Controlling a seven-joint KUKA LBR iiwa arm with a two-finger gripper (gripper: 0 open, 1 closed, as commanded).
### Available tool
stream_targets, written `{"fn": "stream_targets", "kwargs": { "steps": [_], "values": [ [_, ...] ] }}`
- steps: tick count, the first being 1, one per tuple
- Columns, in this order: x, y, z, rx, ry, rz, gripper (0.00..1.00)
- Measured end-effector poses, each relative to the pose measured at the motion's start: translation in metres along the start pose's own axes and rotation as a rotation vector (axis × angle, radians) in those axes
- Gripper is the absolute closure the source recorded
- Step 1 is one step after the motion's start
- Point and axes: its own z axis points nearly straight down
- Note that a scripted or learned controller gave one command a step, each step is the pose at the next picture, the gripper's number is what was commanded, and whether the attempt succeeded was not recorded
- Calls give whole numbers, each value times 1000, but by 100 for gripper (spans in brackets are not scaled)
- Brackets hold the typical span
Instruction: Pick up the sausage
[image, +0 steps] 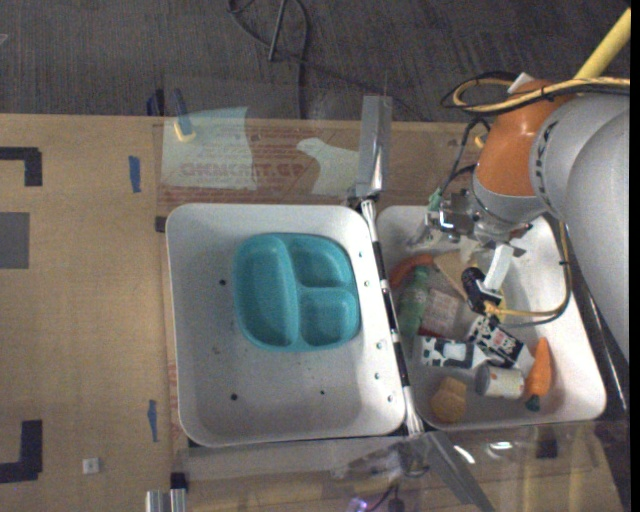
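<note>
The sausage seems to be the reddish, long piece that lies in the upper left part of the right bin, close to the wall between the two bins. It lies on the bin floor and nothing grips it. Just below it there is a green thing, and beside that a brownish packet; these touch each other, but I cannot tell exactly where one ends.

Lower in the same bin lie two black-and-white cartons, one in the middle and one to its right. Below them there are a tan round piece and a pale grey can on its side. A carrot lies at the lower right, near the can.

The arm comes in from the upper right of the frame, and its orange band is above the upper edge of the right bin. The jaws hang over the upper middle of this bin, to the right of the sausage and apart from it. If they are released or clenched, I cannot tell from here.

The left bin holds a teal plate with three compartments, a little above its middle. Both bins stand on the brown table.
</note>
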Motion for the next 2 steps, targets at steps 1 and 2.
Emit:
{"fn": "stream_targets", "kwargs": {
  "steps": [1,2],
  "values": [
    [1,4,0,-1,0,-147,0],
    [-3,-2,0,-6,4,-197,0]
  ]
}}
